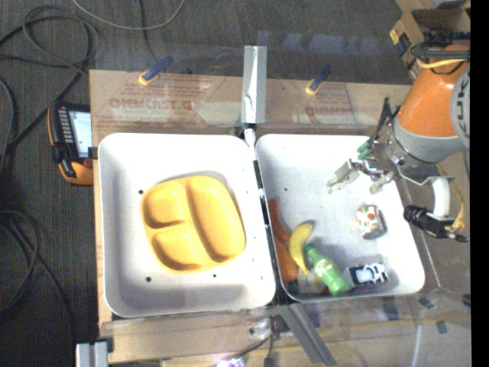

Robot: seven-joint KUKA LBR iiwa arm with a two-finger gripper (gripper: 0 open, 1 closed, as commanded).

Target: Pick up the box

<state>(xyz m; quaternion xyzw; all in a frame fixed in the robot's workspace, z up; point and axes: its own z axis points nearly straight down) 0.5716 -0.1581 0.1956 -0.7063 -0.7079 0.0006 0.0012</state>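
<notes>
Now, step: aligning for the grasp; no contact with the box (370,219) yet.
End effector (356,170): fingers apart, holding nothing, above the right bin (306,155) floor, up and left of the box.
Box: small, pale, printed carton, lying alone, right of the banana (299,239).
Advice: descend squarely over flat faces; close gently.
Neighbours: curved yellow banana, glossy green bottle (325,272), smooth yellow tray (193,222).

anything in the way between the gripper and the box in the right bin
Nothing visible. The gripper hangs over bare floor of the right bin, and the box lies apart from the banana and green bottle.
</notes>
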